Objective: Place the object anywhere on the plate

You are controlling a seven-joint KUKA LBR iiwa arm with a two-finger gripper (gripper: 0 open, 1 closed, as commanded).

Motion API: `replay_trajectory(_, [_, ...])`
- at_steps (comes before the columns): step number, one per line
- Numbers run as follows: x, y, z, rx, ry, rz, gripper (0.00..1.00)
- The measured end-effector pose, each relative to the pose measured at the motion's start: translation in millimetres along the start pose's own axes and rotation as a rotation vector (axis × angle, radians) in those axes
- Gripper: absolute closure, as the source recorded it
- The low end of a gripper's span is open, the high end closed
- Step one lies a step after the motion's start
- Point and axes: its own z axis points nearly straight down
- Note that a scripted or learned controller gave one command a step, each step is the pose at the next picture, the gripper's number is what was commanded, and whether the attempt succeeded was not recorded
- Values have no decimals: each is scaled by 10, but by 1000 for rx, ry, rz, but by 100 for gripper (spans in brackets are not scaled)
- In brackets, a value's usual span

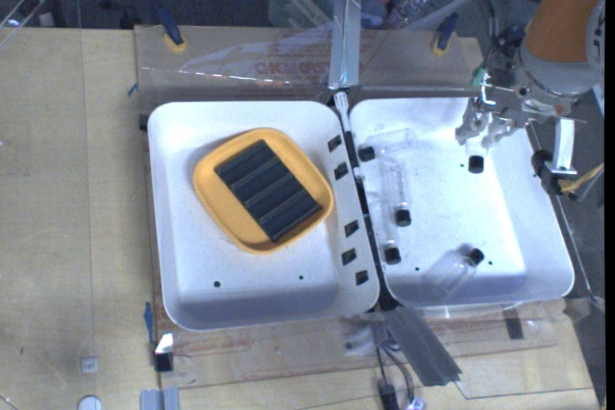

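The gripper hovers with nothing visible between its fingers, whose spread I cannot tell, while the dark ridged object, long axis diagonal, already lies far leftward on the yellow plate.

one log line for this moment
arm: over right bin far corner | gripper: carries nothing visible | dark ridged object: on yellow plate, left bin

far to the gripper's left, a yellow-orange plate carries a black ribbed object in a white bin; the surface is pale tan wood.
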Motion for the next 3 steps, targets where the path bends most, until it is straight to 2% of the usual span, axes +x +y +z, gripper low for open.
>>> replay_trajectory(1, [0,0,-1,0,0,0,0])
replay_trajectory(2, [416,-181,-324,-1,0,61,0])
replay_trajectory(3, [757,-471,-514,5,0,66,0])
